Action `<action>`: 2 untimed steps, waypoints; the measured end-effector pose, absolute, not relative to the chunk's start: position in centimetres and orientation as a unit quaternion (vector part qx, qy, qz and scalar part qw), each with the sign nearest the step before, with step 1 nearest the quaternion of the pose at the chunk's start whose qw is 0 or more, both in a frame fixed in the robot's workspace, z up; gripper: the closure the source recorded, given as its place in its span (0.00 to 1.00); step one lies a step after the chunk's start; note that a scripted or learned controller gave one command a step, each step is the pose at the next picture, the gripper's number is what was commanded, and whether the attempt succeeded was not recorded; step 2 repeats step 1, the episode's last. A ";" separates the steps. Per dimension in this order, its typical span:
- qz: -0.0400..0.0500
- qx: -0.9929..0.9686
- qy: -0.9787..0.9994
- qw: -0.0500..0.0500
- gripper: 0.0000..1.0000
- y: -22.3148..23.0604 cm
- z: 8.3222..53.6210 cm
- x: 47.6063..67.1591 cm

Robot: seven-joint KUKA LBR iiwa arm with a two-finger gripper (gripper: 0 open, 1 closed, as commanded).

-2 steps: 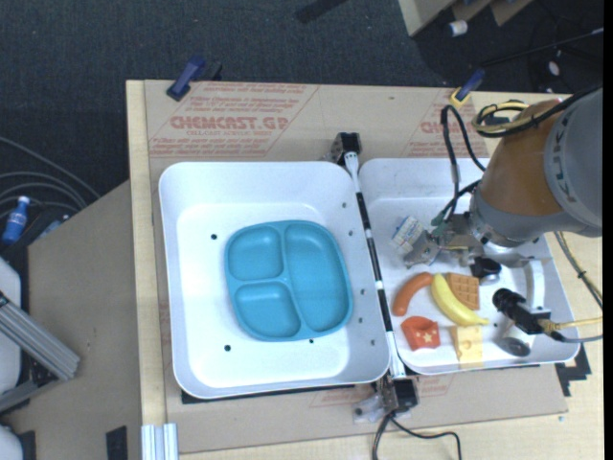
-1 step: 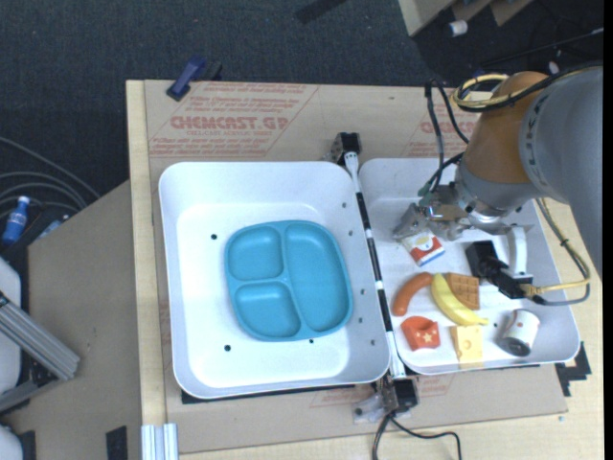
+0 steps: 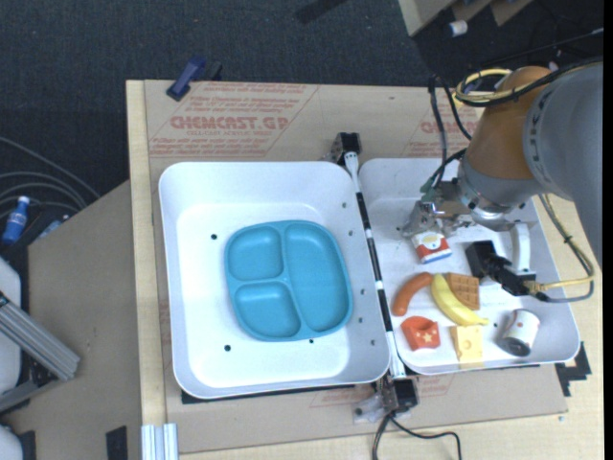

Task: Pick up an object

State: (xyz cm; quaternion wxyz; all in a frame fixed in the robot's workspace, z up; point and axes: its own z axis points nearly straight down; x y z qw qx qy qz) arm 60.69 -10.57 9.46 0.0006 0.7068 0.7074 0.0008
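Look down from the one camera and you see two white bins side by side on the bench (image 3: 239, 113). The left bin (image 3: 192, 257) holds a blue plate (image 3: 287, 278) with three parts. The right bin (image 3: 556, 338) holds the toy food. There is a small red and white carton (image 3: 433, 248), a hot dog (image 3: 412, 291), a yellow banana (image 3: 452, 299), a brown waffle (image 3: 465, 288), a red pepper piece (image 3: 420, 333), a yellow cheese block (image 3: 468, 341) and a little silver can (image 3: 517, 332). The banana lies on the waffle, and the hot dog is just beside them.

The grey and orange arm (image 3: 522, 142) comes in from the right, low over the back of the right bin. Its hand (image 3: 433, 216) sits just above the carton, very near it. You cannot tell if the hand is spread or pressed together, because the arm hides much of it and the bits are too small.

I think the task is just getting going. Nothing is lifted yet. All the food lies in the bin. The hand has to grab one thing, maybe the carton, and lift it
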 end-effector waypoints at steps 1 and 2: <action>0.002 0.706 0.708 0.001 1.00 -3.9 22.3 58.2; 0.002 0.706 0.708 0.001 1.00 -3.9 22.3 58.2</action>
